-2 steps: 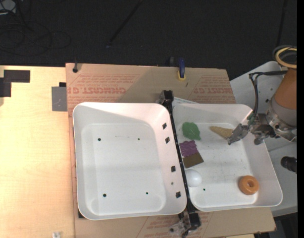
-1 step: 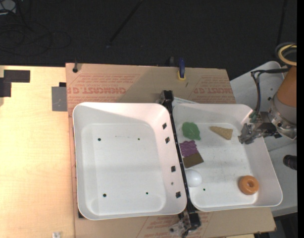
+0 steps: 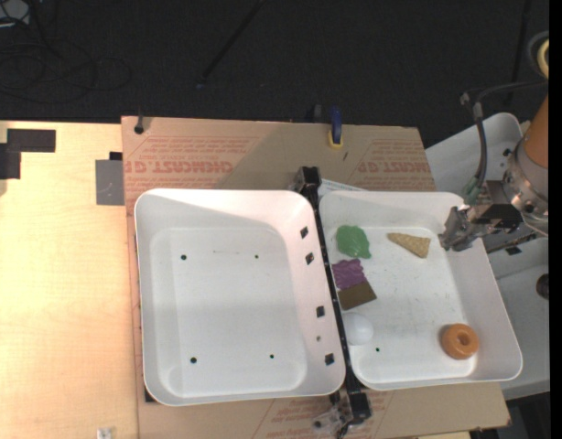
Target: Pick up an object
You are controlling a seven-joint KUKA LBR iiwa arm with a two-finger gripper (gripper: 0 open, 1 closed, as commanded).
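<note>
Red mirrored print on brown cardboard sheet [image 3: 208, 158]: unreadable | tan wedge-shaped piece [image 3: 410, 242]: long axis left-right, tip lower right | my tool [image 3: 457, 228]: grip state unclear

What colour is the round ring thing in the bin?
Orange: the small round doughnut-shaped ring, clearest in the camera view.

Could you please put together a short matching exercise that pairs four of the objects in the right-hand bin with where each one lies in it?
Things:
1. green lump
2. tan wedge
3. orange ring
4. purple piece

Places:
A. near corner of the right bin, on the arm's side
B. far part of the bin, close to the gripper
C. beside the divider, resting against the brown piece
D. beside the divider, farthest back of the things there

Pairs: 1-D, 2-B, 3-A, 4-C
</note>
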